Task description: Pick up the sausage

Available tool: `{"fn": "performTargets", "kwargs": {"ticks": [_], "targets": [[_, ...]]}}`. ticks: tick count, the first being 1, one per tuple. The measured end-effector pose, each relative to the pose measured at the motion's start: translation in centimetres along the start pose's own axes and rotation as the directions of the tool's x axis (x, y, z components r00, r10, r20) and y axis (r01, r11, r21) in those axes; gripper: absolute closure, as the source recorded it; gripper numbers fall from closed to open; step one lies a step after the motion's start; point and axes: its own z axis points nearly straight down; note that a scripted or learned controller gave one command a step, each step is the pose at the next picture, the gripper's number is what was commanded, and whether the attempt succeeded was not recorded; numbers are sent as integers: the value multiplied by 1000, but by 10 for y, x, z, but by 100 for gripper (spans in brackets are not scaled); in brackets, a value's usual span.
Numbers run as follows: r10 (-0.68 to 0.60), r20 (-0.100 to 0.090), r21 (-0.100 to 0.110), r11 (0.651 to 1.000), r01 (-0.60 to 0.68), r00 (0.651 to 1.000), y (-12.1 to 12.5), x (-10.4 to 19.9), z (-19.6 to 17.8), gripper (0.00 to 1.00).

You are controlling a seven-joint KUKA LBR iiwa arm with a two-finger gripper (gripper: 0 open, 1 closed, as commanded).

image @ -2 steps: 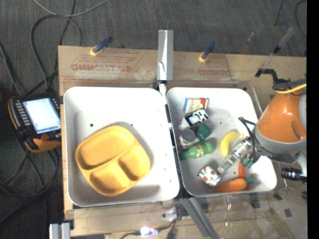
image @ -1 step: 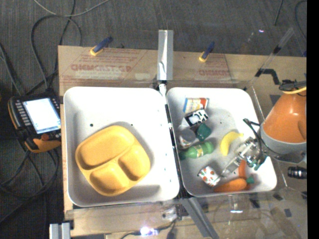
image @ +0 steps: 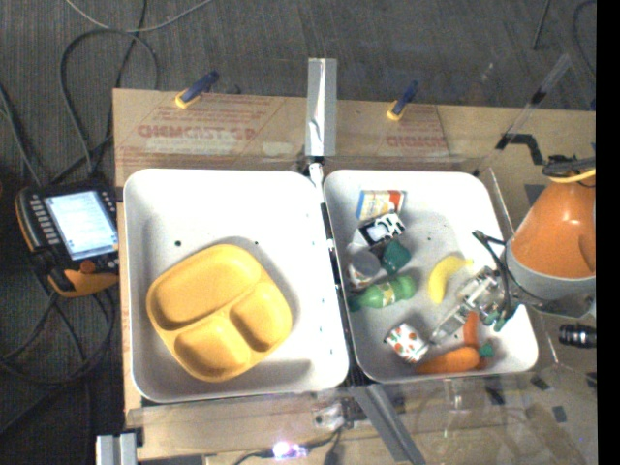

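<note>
Camera view showed the worktop (image: 136,134) bearing two bins: the left bin (image: 155,201) held a yellow tray (image: 219,310), the right bin (image: 489,211) a clutter of toys. The sausage (image: 471,326), a small reddish piece, lay near the right bin's near corner, touching a carrot (image: 450,360) and close to a banana (image: 444,277). That crowding, I judged, risked a grab of the carrot or a miss. The tool (image: 470,303) sat over the sausage; whether released or clenched, I could not tell.
</note>
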Motion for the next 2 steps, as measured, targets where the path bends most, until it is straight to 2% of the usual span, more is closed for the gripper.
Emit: {"fn": "performTargets", "kwargs": {"ticks": [1, 2], "targets": [[-2, 2, -4, 1000, 2, 1000, 3, 0, -9, 100], [-2, 2, -4, 1000, 2, 1000, 3, 0, -9, 0]]}}
